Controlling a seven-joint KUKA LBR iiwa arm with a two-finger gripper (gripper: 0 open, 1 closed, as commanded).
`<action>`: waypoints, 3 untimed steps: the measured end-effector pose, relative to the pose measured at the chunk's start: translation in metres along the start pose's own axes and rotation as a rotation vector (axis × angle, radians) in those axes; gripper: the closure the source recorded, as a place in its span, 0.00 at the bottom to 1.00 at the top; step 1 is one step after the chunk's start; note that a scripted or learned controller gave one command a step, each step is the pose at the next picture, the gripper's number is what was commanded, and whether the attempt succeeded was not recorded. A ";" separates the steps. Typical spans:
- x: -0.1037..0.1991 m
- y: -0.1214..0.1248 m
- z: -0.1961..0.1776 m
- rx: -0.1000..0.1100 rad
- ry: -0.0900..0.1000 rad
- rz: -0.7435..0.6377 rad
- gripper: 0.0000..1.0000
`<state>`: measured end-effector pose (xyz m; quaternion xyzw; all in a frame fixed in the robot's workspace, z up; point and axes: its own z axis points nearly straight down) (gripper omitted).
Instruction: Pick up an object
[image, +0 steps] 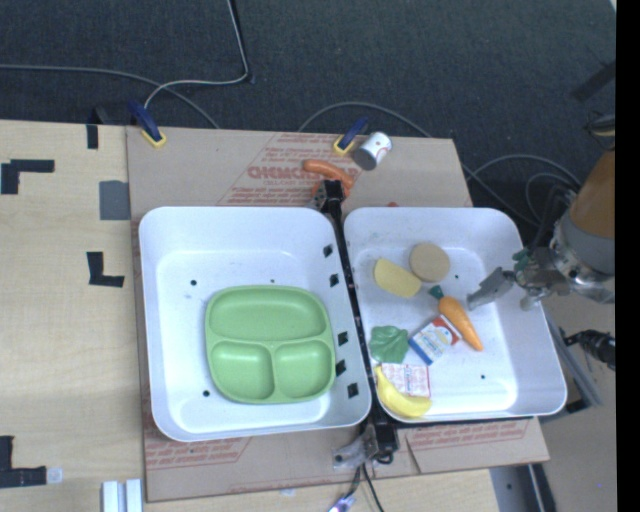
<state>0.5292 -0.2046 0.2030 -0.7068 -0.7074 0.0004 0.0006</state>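
The toy carrot lies in the right bin, just left of the gripper. The gripper's fingers are open and hold nothing. Near the carrot sit a small box with writing too small to read, a tan disc, and a banana. The left bin holds 1 green plate.

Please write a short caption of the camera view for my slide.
Pincer hovers at right bin near toy carrot; left bin holds green divided plate.
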 end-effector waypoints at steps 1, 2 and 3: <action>0.033 0.034 0.116 -0.006 -0.001 -0.001 0.00; 0.031 0.035 0.106 -0.009 -0.006 0.000 1.00; 0.115 0.047 0.018 -0.003 0.001 -0.002 1.00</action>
